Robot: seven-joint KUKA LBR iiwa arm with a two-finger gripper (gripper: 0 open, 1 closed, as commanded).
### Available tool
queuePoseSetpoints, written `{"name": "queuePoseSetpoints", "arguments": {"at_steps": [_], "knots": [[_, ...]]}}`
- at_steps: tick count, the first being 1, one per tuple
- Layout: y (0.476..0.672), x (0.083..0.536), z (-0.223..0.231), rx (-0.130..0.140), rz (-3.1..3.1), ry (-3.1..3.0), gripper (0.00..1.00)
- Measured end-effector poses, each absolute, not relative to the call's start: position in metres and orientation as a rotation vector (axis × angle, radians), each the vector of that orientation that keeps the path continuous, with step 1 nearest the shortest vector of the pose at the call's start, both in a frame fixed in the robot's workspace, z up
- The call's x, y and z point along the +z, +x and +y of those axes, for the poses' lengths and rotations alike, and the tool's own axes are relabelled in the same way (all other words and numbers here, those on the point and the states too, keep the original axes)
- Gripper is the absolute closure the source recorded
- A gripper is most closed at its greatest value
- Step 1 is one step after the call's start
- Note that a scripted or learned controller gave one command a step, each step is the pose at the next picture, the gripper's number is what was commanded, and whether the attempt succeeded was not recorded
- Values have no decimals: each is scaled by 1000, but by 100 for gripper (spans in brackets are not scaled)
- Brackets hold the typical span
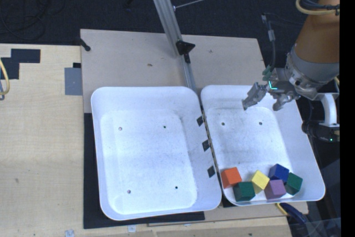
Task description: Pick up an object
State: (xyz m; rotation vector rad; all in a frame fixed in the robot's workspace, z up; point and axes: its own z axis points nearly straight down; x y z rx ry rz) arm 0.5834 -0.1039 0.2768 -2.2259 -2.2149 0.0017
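Note:
Several small blocks lie bunched at the near end of the right bin (244, 130): an orange one (231, 176), a dark green one (243, 191), a yellow one (260, 180), a purple one (275, 188), a blue one (279, 172) and a green one (294, 182). My gripper (267, 100) hangs over the far end of that bin, well away from the blocks. It is open, its two fingers spread apart with nothing between them.
The left bin (144, 136) sits beside the right one, joined by black clips (205, 145) along the shared rim. A slanted aluminium bar (166, 14) rises behind the bins. The bench's pale boards lie to the left.

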Motion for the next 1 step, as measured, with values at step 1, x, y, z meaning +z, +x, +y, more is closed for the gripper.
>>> {"name": "queuePoseSetpoints", "arguments": {"at_steps": [1], "knots": [[595,158,-177,11,-2212,-2221,0]]}}
